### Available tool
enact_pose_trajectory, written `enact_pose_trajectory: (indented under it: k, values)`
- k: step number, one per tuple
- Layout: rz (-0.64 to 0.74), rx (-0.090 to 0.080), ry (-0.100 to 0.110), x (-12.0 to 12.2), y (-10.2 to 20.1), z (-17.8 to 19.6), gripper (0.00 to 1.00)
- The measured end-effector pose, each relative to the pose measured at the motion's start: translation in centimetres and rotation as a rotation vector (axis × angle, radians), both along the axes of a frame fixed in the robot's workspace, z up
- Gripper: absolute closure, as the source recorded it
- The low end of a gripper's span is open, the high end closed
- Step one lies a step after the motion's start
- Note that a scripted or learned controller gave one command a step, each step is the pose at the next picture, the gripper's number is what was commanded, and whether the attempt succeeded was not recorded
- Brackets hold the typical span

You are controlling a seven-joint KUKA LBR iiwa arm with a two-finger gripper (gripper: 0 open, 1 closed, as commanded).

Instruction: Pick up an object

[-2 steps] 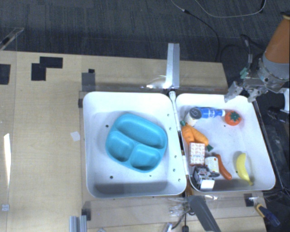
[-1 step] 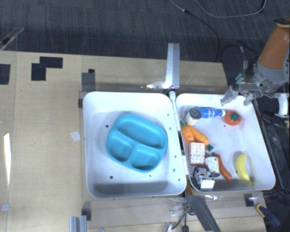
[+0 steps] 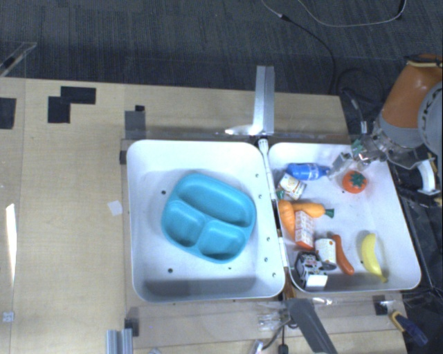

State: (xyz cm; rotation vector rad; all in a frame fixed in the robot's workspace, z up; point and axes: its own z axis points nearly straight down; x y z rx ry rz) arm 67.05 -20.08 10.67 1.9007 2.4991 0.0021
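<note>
the pincer point(image 3: 354, 153) hovered at the right bin's point(image 3: 408, 228) one o'clock corner, grip unclear, just above a tomato point(image 3: 354, 181); descending straight at six o'clock seemed wisest.

Blue divided tray point(image 3: 208, 216) in left bin point(image 3: 142, 276); black cable point(image 3: 325, 21) on floor.

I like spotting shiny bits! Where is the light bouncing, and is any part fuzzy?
In the camera view, glare shines on the metal post between the bins and on the left bin at its far rim; a soft shadow lies around the blue tray; the pincer near the tomato looks slightly fuzzy, its small parts hard to make out.
</note>
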Motion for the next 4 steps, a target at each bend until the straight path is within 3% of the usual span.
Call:
enact_pose_trajectory:
  k: [1, 2, 3, 4]
  values:
    - [0.004, 0.001, 0.003, -0.3, 3.4, 0.8, 0.00]
    - [0.151, -0.001, -0.008, -3.1, 3.7, -1.9, 0.00]
    - [0.154, 0.002, -0.009, -2.9, 3.9, -1.0, 1.00]
    - [0.121, -0.001, -0.001, -0.3, 5.0, 15.2, 1.00]
